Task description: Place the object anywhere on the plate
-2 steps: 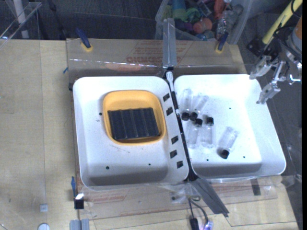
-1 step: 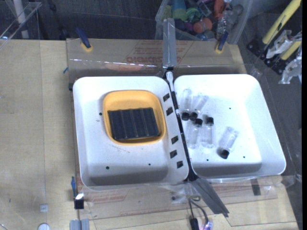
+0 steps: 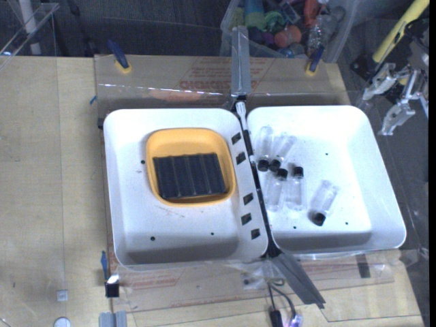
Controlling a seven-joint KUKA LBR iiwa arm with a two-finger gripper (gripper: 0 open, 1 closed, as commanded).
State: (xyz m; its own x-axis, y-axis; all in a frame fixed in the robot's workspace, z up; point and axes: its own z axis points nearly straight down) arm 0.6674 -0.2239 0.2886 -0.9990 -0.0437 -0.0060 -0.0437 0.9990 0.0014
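I am watching the claw (image 3: 397, 107) hanging at the upper right, just past the far right corner of the right bin (image 3: 381, 182) and outside its rim. It is showing as a small, pale, cluttered shape against a dark floor, and I cannot tell whether it is wide or narrow, nor am I seeing anything in it.

The things to be moved, as I am reading the scene, are the clear vials (image 3: 294, 191) with black caps, and they are lying in the left half of the right bin, near the divider (image 3: 246, 176) between the two bins. That is putting them well apart from the claw, to its lower left, with bare white bin floor between. I am counting five black caps: four bunched close together near the divider and one (image 3: 318, 217) lying apart, nearer the front edge. The glass bodies are blending into the white floor, so I am trusting the caps for the count.

The left bin (image 3: 122, 182) is holding one yellow plate (image 3: 155, 145), sitting roughly in the bin's middle. One dark ribbed slab (image 3: 189, 176) is lying flat inside the plate, covering most of its floor. None of the vials is touching the plate.

So I am counting two bins, one plate, one slab, five vials and one claw.
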